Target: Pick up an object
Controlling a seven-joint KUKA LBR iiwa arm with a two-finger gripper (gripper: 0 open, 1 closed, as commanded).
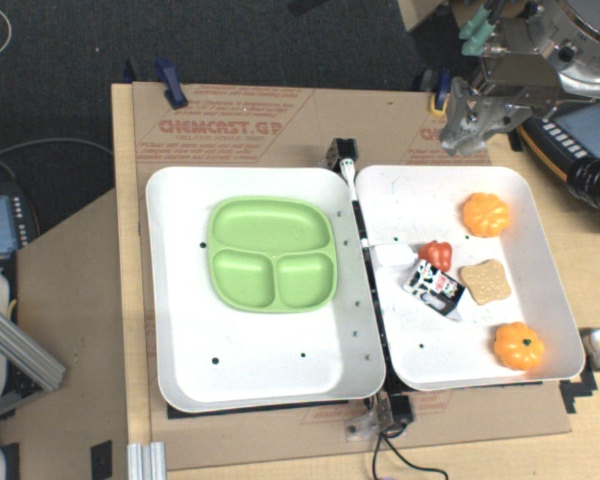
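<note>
The desk (70, 298) is a light wooden surface carrying a cardboard sheet (230, 123), on which two shallow white bins sit side by side. The left bin (180, 318) holds a green divided plate (272, 253). The right bin (540, 298) holds five small items: an orange pumpkin (485, 214) near the far wall, a second orange pumpkin (519, 346) near the front wall, a toast slice (486, 282) between them, a red pepper-like piece (437, 255), and a black-and-white packet (436, 288) just beside the toast.

The tool (467, 128) hangs above the far edge of the right bin, well apart from every item. Whether it is spread or pressed together cannot be told from this view.

Handling assessment: all candidates appear to be light toy food, probably stiff plastic or foam. The far pumpkin is nearest the tool and stands clear of its neighbours; its rounded, ribbed body may slip, so grip it across its widest part. The toast lies flat and offers little edge.
</note>
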